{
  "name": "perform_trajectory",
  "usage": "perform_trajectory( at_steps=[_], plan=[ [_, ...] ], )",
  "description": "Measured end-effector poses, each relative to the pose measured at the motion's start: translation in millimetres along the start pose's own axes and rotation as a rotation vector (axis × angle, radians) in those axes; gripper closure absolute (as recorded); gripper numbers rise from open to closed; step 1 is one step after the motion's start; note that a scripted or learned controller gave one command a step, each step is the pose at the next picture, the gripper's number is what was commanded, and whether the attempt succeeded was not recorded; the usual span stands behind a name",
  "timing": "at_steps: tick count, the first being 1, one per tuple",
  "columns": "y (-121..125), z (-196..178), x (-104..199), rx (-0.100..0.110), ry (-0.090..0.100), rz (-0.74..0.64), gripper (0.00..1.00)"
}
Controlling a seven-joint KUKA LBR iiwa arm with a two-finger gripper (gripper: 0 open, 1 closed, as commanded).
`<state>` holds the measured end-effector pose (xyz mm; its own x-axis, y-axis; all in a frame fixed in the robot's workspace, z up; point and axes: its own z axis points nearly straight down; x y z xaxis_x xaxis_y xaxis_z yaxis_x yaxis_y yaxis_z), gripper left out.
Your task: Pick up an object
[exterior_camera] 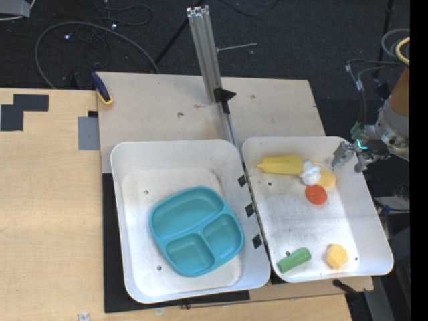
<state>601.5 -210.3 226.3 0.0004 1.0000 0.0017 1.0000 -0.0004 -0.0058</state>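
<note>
Over the right bin's (374,209) far-right rim, the fingers (352,156) hang spread, grasping nothing.

The right bin (374,212) holds a yellow bottle (280,164) lying flat at 11 o'clock, a white lump (309,173) touching its end, a red ball (316,194) below it, a green cylinder (293,259) at 7 and a yellow block (337,255) at 5.

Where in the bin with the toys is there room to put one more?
The middle of the right bin is bare, between the red ball above and the green piece and yellow block below. The top is crowded: banana, white lump and red ball sit together, with the gripper by that edge.
</note>
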Motion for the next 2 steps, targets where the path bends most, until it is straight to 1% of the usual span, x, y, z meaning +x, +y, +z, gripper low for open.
perform_trajectory(
  at_steps=[1,2],
  plan=[
    [1.0,-1.8,-0.2,-0.004,-0.001,0.000,0.00],
    [-1.5,41.8,-2.1,0.000,-0.001,-0.001,0.00]
  ],
)
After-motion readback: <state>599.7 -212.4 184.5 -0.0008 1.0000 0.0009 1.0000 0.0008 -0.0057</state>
